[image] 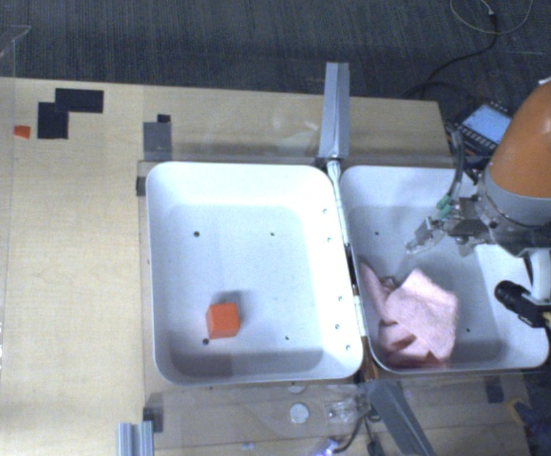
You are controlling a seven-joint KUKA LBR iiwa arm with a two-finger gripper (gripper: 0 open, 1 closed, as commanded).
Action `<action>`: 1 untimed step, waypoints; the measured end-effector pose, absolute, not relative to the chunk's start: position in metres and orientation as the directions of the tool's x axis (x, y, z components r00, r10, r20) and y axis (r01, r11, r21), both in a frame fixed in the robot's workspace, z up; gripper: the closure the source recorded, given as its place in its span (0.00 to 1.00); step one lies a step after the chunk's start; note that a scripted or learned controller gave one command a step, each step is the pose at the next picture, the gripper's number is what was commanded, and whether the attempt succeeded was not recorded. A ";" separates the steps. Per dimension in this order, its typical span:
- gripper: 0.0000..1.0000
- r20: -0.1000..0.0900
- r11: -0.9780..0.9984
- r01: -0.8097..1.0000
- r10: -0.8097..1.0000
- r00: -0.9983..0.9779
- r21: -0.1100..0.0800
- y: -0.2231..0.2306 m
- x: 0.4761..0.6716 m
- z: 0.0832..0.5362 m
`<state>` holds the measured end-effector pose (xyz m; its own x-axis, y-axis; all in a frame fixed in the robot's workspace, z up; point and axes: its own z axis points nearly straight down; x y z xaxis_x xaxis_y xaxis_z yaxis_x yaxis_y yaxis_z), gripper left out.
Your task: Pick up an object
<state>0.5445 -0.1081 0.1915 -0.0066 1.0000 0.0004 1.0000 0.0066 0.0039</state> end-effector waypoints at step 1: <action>0.00 -0.001 0.048 0.999 0.999 -0.048 0.008 -0.120 0.544 0.096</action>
<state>0.5437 -0.1199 0.0961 -0.0480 0.9988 -0.0008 0.9988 0.0480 0.0082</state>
